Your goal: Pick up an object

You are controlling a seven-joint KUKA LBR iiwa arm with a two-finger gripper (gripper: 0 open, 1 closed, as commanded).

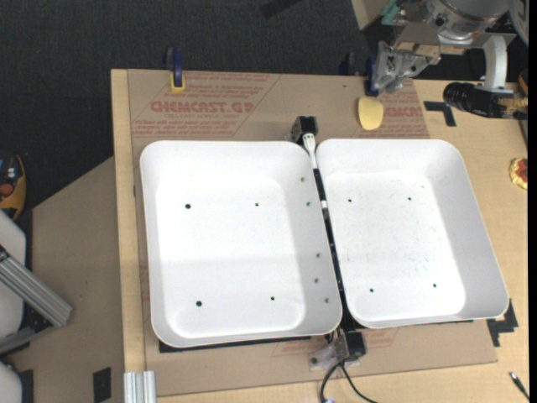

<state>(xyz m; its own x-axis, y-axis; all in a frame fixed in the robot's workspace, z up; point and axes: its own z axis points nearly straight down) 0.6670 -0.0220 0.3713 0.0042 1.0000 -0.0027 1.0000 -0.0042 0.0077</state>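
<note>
Camera view: arm cropped above pincer.

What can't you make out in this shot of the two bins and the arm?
- Pincer: blurred and small at the top of the camera view; its grip state is unreadable.
- Yellow object behind the right bin: too small to identify.
- Arm: cut off by the top edge.
- Red-and-yellow item: cut off at the right edge.

A dark grey carpet floor lies around the bench, whose brown cardboard-like top carries red printed letters, a blue-and-yellow clamp at its far edge, and an aluminium profile at left.
</note>
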